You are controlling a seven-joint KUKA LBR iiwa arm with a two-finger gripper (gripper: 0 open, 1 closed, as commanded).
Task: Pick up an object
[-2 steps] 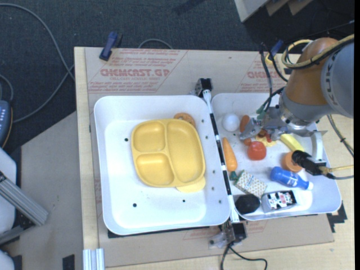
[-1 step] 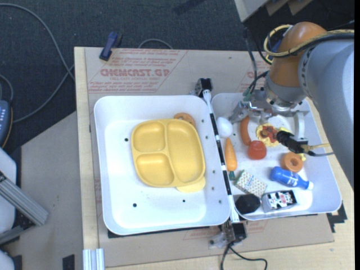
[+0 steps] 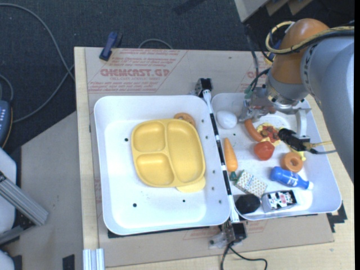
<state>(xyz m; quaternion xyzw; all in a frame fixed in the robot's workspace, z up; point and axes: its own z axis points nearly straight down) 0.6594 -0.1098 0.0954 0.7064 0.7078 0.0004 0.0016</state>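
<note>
My gripper (image 3: 260, 115) hangs low over the far part of the right bin (image 3: 323, 198), beneath the orange wrist band. Just below it lie an orange sausage-shaped piece (image 3: 252, 130) and a small red and brown item (image 3: 270, 132). A white egg-like object (image 3: 226, 119) sits to its left. Nearer the front are a red tomato (image 3: 264, 149), a carrot (image 3: 229, 154) along the left wall, an orange ring (image 3: 293, 162), a blue bottle (image 3: 289, 178), a patterned packet (image 3: 251, 183), a black round object (image 3: 246, 203) and a black-and-white box (image 3: 279, 198).
In the left bin (image 3: 112, 151) lies a yellow divided plate (image 3: 167, 152), with a brown ring (image 3: 184, 117) at its far edge. A black clip (image 3: 203, 85) sits where the bins meet. A blue object (image 3: 109, 45) lies at the bench's far left corner.
</note>
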